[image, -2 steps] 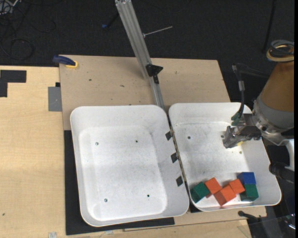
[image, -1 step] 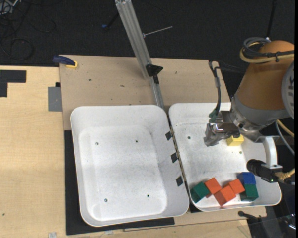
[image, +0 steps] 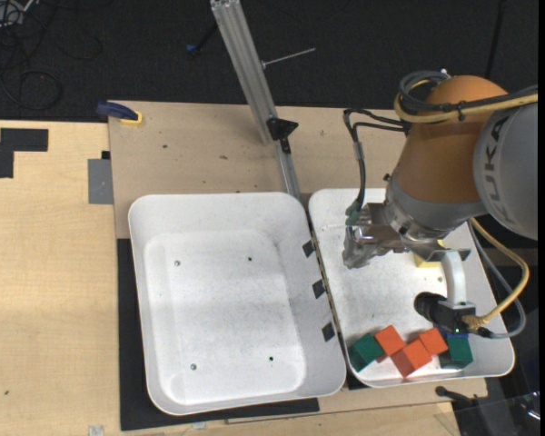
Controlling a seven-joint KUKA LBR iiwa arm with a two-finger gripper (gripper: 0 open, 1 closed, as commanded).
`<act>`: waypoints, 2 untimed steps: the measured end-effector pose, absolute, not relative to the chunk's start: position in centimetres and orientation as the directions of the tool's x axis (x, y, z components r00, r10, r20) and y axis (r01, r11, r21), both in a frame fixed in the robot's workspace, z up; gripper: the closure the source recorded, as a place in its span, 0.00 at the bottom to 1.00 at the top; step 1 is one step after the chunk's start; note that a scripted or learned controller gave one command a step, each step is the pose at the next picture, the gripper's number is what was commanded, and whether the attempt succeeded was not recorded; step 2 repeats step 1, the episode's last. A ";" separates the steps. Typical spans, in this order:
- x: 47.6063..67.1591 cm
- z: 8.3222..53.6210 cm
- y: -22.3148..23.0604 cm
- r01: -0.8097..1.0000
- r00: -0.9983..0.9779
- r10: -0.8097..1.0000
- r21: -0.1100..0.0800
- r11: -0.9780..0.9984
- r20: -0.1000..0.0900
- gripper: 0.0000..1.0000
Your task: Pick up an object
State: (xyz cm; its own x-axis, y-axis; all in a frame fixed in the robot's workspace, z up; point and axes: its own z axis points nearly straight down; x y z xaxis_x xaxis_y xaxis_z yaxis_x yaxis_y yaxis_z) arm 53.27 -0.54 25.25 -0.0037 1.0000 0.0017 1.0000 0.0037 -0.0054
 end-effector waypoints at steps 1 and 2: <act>52.9 23.4 4.4 1.000 -0.003 1.000 -0.007 0.003 0.001 1.00; 52.9 23.4 4.4 1.000 -0.003 1.000 -0.007 0.003 0.001 1.00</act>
